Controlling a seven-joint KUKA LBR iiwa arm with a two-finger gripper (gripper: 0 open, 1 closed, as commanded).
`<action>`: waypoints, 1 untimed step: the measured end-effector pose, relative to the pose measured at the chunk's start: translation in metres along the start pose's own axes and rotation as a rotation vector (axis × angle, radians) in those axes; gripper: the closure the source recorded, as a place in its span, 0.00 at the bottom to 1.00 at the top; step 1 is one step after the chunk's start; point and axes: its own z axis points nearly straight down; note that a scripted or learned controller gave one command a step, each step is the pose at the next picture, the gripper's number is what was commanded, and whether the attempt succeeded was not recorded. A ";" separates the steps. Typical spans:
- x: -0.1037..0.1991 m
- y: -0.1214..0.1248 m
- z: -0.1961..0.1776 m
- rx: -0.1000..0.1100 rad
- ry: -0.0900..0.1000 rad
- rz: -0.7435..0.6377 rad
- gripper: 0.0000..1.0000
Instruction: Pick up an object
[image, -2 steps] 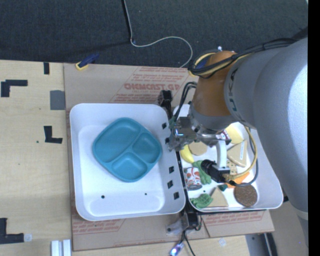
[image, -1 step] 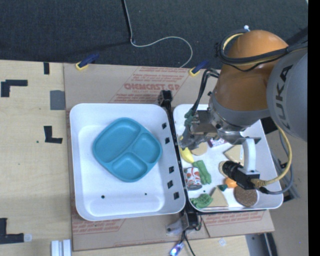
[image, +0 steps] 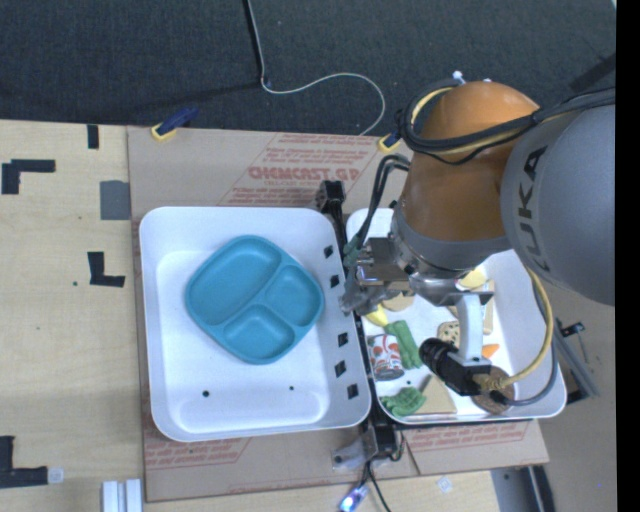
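The things to pick are of two kinds. In the left bin (image: 170, 380) one blue plate (image: 255, 298) lies flat, turned at a slant to the walls; it is smooth, matte plastic with rounded corners and three shallow compartments parted by low ridges. In the right bin (image: 520, 412) several small things lie close together near the wall it shares with the left bin: a green stick (image: 401, 338), just beside it a red and white packet (image: 385, 356) with printed pictures, and nearer to the front rim a green leafy piece (image: 405, 402) with a rough outline. An orange piece (image: 489, 350) shows further right; its shape is too small for us to tell. The arm (image: 470, 170), with its glossy orange band and grey shell, covers most of the right bin. The gripper (image: 372, 285) is of bare metal and hangs over the shared wall, above the green stick, and we cannot tell if it is open or closed, nor if it touches anything. Both bins are white, smooth and shallow, with rounded corners, and they stand on a brown cardboard sheet (image: 290, 175). Around the plate we see wide bare floor, most of all toward the front wall; in the right bin the things leave only narrow gaps between them.
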 end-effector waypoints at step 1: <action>-0.039 0.001 -0.089 -0.012 0.000 0.004 1.00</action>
